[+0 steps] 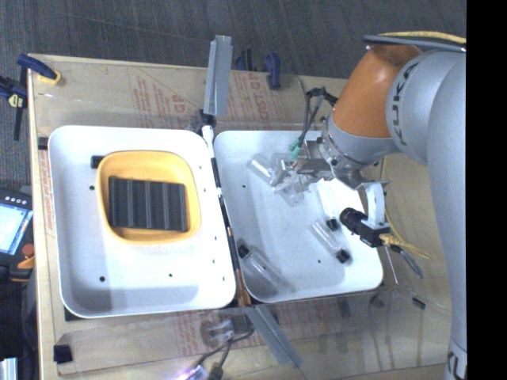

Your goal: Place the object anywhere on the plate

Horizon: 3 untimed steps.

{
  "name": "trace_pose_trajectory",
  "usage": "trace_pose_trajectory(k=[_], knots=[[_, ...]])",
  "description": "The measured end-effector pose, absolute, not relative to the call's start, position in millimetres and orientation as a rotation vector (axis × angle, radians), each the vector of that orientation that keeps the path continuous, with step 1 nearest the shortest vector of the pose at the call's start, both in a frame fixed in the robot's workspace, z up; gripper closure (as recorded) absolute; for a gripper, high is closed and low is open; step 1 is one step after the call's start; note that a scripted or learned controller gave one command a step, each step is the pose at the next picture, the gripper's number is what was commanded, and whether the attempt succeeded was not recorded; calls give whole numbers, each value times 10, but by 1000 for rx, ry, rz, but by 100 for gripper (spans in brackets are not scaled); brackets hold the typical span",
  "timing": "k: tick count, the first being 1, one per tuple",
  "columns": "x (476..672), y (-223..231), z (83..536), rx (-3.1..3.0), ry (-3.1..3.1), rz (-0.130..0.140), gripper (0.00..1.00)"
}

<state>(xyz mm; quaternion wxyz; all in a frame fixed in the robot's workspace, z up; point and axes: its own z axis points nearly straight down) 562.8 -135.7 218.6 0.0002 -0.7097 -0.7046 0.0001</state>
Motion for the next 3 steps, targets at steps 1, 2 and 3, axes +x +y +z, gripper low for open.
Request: trace_pose_trajectory(k=[1,2,3], knots=[[5899,-693,2173,-2268,-2171,2,100],[6296,-181,2113,-2196,-2243,3,100],[6073,-17,1907,-1917,-2482,6,100]])
